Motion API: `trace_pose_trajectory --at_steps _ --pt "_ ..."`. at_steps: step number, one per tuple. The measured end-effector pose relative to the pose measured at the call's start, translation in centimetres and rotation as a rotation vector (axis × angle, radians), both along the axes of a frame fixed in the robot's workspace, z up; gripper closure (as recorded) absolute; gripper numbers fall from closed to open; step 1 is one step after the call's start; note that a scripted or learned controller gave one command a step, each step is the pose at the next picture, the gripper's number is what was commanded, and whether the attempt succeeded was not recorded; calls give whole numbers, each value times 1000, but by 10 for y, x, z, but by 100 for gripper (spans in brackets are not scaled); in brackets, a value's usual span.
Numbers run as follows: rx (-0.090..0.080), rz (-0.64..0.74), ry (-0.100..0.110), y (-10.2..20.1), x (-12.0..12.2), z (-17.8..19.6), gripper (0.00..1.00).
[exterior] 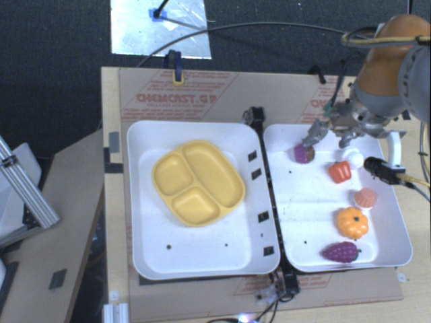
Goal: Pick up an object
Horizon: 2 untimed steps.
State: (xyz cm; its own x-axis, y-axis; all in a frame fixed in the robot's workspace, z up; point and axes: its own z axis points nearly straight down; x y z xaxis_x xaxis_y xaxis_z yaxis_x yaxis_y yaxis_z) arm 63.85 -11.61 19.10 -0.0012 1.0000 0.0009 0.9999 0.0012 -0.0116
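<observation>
My gripper (pixel 330 142) hangs over the back of the right bin (pixel 303 200), open, with nothing between its fingers. Its left finger (pixel 314 136) ends just above a small purple toy (pixel 303 155) on the bin floor. Close to the right finger lies a small white piece (pixel 353 157), and just in front of that a red pepper (pixel 340 172). Along the bin's right side lie a pink shell-like toy (pixel 365 198), an orange pumpkin (pixel 352 222) and a bunch of purple grapes (pixel 340 252).
A yellow divided plate (pixel 197 182) lies in the left bin (pixel 155 247). A black hinge strip (pixel 266 200) runs between the two bins. The left part of the right bin's floor is bare white.
</observation>
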Motion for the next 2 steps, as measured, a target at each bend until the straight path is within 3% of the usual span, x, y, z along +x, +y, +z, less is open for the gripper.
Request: trace_pose_trajectory --at_steps 1,2 --pt "-1 2 -13 0 3 8 0" --pt "-1 0 -9 -9 -1 -47 0"
